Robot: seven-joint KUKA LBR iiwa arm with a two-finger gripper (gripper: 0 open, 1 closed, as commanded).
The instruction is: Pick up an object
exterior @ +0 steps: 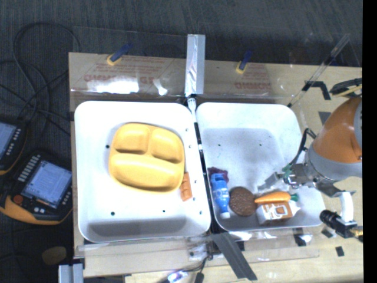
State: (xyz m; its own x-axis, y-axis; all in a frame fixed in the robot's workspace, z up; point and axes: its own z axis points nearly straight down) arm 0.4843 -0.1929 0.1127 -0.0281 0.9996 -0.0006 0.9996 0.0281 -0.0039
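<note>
Fingers of my gripper (281,180) are too blurred to judge, so I cannot tell their spread or whether they touch anything; they sit low in the right bin (247,122), just above the orange-topped carton (275,207) beside the brown cookie (241,201)

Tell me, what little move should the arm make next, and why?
Probably a short drop onto the orange and white carton. The claw sits just above it at the right bin's right side, holding nothing I can see. The brown disc and blue bottle lie farther left.
</note>
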